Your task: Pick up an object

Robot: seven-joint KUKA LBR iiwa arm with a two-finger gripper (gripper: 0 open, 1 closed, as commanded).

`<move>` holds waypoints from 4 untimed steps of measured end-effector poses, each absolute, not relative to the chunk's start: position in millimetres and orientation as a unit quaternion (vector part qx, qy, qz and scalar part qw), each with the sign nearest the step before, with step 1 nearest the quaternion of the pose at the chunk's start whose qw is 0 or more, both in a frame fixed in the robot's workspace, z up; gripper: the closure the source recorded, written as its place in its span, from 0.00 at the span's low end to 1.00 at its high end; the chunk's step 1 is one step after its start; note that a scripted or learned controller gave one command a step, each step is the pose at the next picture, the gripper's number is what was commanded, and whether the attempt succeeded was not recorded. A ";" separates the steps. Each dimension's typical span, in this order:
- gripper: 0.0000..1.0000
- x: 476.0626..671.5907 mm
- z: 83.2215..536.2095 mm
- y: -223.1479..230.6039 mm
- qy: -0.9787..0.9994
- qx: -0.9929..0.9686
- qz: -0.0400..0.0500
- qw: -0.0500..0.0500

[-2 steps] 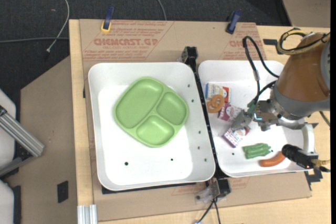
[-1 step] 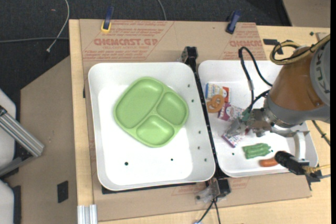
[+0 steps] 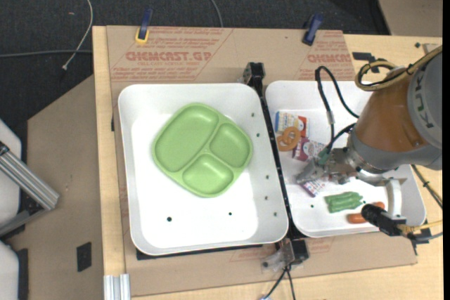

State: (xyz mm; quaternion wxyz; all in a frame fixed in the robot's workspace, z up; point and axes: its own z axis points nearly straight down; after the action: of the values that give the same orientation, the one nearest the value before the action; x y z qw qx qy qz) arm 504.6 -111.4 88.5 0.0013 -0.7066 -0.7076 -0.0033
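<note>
My gripper (image 3: 316, 167) is low in the right bin (image 3: 304, 220), near its left middle, among small packets. A white snack packet with a ring-shaped picture (image 3: 289, 130) lies just behind it. A dark red packet (image 3: 307, 149) touches the gripper's far side. A purple and white wrapper (image 3: 313, 186) lies right under its near side. A green toy vegetable (image 3: 342, 202) rests closer to the bin's front, with an orange piece (image 3: 356, 217) beside it, partly behind a black part of the arm.
The left bin (image 3: 140, 221) holds a green divided plate (image 3: 202, 149) turned at an angle. A black divider (image 3: 271, 151) separates the bins. Cables (image 3: 325, 98) loop over the right bin's back. The orange-banded arm (image 3: 394, 123) covers the bin's right side.
</note>
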 end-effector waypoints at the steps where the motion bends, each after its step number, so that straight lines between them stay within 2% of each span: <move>1: 1.00 505.6 100.9 -112.9 -0.707 -0.707 -0.004 -0.002; 3: 1.00 503.5 191.1 -103.3 -0.708 -0.706 -0.002 -0.002; 4: 1.00 504.7 215.2 -103.3 -0.708 -0.707 -0.001 -0.002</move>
State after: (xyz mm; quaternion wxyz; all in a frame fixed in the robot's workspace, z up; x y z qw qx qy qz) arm 504.7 -103.3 215.2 -0.0016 -0.7067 -0.7075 -0.0013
